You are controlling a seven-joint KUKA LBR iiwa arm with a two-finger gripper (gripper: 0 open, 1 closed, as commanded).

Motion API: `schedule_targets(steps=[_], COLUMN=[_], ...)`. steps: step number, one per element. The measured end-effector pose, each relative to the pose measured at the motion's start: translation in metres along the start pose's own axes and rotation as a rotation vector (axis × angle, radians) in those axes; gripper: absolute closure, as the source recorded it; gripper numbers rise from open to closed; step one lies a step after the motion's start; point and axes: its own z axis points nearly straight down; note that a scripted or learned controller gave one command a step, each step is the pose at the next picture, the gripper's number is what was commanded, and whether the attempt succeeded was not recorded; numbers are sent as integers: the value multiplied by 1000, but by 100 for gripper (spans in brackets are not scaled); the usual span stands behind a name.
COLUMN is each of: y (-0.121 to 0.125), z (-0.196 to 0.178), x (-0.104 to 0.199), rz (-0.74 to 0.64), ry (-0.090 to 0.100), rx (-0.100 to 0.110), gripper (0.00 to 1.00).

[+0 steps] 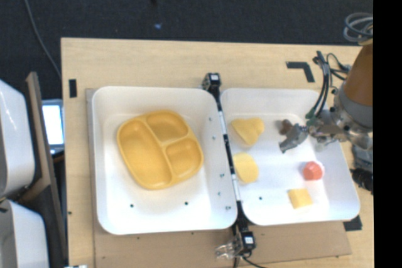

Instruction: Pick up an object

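Yellow is the main colour among the things laid out: a divided plate (160, 149) with three compartments lies in the left bin (107, 198), tilted a little, and fills most of that bin's middle. The right bin (339, 207) holds three smaller yellow pieces and one red one. A wedge (247, 131) sits near the bin's upper left, close to the wall shared with the left bin. A rounder lump (245, 168) lies just below the wedge, also beside that wall. A block (300, 198) rests near the bin's lower edge, and a ball (312, 171), red, sits just above and to the right of the block.

Both bins stand side by side on a pale wooden bench (157, 63), with dark floor beyond it.

From the right the arm (359, 81) reaches over the right bin, cables looping beside it. Its tool (290, 135) hangs over the bin's upper middle, to the right of the wedge and above-left of the ball, apart from both. Two dark fingers (287, 143) point leftward and appear slightly spread, with nothing visible between them.
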Motion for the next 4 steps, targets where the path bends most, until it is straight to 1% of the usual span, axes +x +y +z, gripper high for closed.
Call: schedule_targets(steps=[1,2,3,4], y=[1,1,-2,-3], z=[-2,46,102,144], x=[0,-10,-1,1], rz=[-1,0,-1,0], ry=[-1,0,0,0], rx=[-5,0,1,0], gripper=[0,0,0,0])
